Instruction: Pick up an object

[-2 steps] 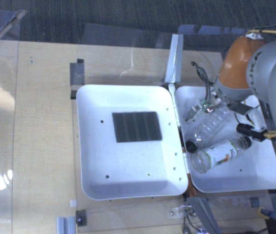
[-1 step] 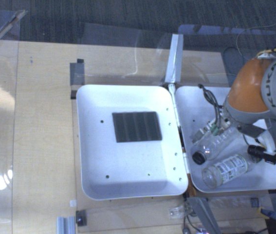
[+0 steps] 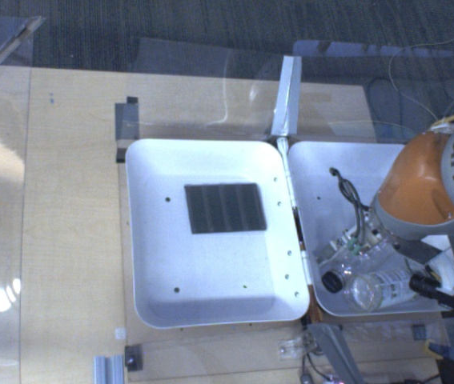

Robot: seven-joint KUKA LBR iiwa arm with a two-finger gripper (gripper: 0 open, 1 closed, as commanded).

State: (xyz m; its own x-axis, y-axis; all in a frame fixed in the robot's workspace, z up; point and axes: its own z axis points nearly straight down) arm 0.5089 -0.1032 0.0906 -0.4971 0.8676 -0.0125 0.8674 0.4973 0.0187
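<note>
Broadly, a pale wooden bench (image 3: 66,214) with a smooth grain fills the scene, carrying two shallow white plastic bins with rounded corners, set side by side and touching along a shared edge. At nine o'clock of that seam sits the left bin (image 3: 154,238), square and matte, its floor dotted with small holes and marked at the centre by a dark ribbed rectangular panel (image 3: 225,208). At three o'clock sits the right bin (image 3: 315,174), partly covered by the arm (image 3: 435,186), whose glossy, rounded orange band bulges above a grey wrist. Below the wrist, toward seven o'clock, the gripper (image 3: 357,238) reaches down into the right bin among a cluster of see-through items. How far its fingers are spread, and whether they hold anything, cannot be told, since clear plastic and glare blur that spot. Just beside it at six o'clock lies a clear plastic bottle (image 3: 371,288) on its side, cylindrical and shiny, with a dark cap (image 3: 332,281) at its nine o'clock end. A thin black cable (image 3: 345,186) curls across the bin floor at twelve o'clock of the gripper.
</note>
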